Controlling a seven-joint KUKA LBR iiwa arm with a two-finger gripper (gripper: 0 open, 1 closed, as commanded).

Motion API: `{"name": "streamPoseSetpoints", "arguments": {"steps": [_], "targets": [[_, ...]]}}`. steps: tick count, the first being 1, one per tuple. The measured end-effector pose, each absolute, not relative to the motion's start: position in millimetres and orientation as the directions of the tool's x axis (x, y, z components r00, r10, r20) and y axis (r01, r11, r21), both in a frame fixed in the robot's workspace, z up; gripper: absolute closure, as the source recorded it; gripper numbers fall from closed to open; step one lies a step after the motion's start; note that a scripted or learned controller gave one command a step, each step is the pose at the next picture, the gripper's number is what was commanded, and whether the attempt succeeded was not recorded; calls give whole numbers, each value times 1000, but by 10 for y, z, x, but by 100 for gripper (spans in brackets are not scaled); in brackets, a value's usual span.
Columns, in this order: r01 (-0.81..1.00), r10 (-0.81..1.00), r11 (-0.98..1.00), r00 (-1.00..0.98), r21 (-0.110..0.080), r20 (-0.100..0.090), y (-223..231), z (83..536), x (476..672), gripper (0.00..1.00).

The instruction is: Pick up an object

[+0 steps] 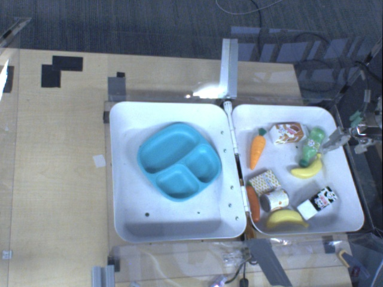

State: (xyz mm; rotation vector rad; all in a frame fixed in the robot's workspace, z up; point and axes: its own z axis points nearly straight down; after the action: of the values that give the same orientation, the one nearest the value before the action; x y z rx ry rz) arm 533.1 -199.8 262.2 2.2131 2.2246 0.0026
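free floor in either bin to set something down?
Left bin: bare strip along its left wall and its front, around the blue tray. Right bin: small patch between carrot and upper banana; elsewhere crowded with food items.

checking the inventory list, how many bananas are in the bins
2. One banana lies in the right bin near its right side, below the green bottle. The other banana lies along that bin's front edge. None seems hidden.

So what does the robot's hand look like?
The gripper by the right bin's edge is pale grey metal, thin and shiny, with darker, blocky parts behind it. Any markings on it are too small and blurry to tell.
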Motion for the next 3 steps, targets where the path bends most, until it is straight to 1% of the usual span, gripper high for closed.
{"name": "streamPoseSetpoints", "arguments": {"steps": [1, 2, 3], "targets": [[997, 997, -76, 76, 3, -1, -1593, 1838, 5713, 0], [982, 982, -190, 190, 3, 1, -1168, 1649, 5593, 0], [981, 981, -196, 196, 4, 1, -567, 1852, 5736, 0]]}}
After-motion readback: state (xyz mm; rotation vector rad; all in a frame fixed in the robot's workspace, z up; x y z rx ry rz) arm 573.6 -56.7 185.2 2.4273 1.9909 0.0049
